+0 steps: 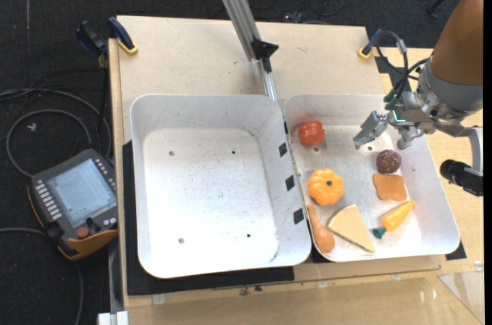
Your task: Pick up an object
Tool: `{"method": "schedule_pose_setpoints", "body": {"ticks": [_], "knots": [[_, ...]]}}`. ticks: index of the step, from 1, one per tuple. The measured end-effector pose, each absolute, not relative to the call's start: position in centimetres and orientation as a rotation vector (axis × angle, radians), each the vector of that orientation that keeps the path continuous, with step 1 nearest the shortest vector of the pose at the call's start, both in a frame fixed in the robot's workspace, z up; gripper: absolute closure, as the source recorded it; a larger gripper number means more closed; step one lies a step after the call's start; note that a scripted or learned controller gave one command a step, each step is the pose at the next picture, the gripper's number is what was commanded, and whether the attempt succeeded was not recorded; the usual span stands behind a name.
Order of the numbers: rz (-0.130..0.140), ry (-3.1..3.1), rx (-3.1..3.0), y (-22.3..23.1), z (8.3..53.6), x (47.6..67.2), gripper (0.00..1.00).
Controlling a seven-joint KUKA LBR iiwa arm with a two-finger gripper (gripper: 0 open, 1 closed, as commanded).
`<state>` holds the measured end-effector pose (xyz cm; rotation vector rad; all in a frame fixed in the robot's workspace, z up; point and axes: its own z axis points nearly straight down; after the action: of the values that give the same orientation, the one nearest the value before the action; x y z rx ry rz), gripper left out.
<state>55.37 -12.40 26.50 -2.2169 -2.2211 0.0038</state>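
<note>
A teach pendant [74, 200] lay on the floor left of the desk [192, 54]. The left bin [204, 181] showed only its speckled white floor. The right bin [438, 200] held all the toy food. Nearest the divider were a red tomato [310, 133], an orange pumpkin [326, 187] below it, and a carrot [321, 230] lying along the front-left wall. A pale cheese wedge [353, 227] sat just beside the carrot. Further right came a dark purple round fruit [388, 160], an orange slab-shaped piece [390, 187] just below it, and a small orange pepper-like item [396, 216] with a green stem. The gripper [388, 127] hung over the bin's upper right, above the purple fruit, fingers spread apart, nothing between them. The arm [460, 47] entered from the right.
</note>
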Motion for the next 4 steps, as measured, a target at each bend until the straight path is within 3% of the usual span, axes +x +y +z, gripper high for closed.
{"method": "schedule_pose_setpoints", "body": {"ticks": [1,2,4], "knots": [[0.001,-2.222,-2.221,-12.4,26.7,55.4,0.00],[0.005,-2.217,-2.221,-12.9,22.2,55.5,0.00],[-0.002,-2.219,-2.228,-12.8,13.0,53.9,0.00]]}}
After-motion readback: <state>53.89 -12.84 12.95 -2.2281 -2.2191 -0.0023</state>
